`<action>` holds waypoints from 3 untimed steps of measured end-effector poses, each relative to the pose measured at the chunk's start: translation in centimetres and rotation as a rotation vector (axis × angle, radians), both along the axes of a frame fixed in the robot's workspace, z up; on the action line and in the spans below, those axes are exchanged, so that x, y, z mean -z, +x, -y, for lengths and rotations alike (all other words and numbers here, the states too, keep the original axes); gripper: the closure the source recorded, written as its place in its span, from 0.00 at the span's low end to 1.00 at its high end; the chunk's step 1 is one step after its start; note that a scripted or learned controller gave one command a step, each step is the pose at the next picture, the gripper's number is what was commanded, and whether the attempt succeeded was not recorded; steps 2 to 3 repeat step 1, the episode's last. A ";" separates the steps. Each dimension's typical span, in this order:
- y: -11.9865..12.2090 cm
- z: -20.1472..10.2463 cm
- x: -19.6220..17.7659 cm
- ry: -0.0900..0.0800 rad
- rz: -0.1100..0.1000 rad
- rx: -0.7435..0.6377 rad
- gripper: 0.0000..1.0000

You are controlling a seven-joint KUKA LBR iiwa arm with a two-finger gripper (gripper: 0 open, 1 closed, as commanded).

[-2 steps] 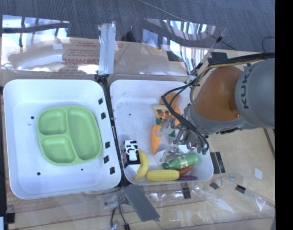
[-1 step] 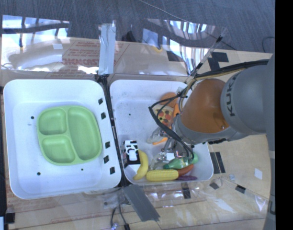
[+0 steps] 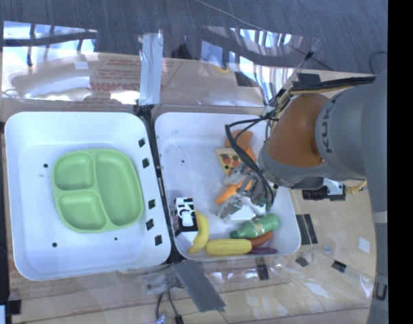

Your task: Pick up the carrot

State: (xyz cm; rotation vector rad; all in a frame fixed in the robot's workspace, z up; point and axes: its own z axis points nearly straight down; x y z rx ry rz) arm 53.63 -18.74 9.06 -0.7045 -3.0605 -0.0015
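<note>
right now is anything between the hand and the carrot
Nothing visible stands between them. The hand is right down at the carrot in the right bin; the banana and corn cob lie nearer the bin's front edge, out of the path.

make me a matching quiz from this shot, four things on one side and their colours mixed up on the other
Things:
1. divided plate
2. banana
3. carrot
4. bottle

Colours:
A. orange
B. dark green
C. pale green
D. yellow

Pairs: 1-C, 2-D, 3-A, 4-B

The plate lies in the left bin; the other three lie in the right bin, the carrot beside the tool.
</note>
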 end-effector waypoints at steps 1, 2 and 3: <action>0.0 -0.2 -0.7 0.002 -0.004 -0.009 1.00; 0.0 -0.2 -0.7 0.002 -0.004 -0.009 1.00; 0.0 -0.2 -0.7 0.002 -0.004 -0.009 1.00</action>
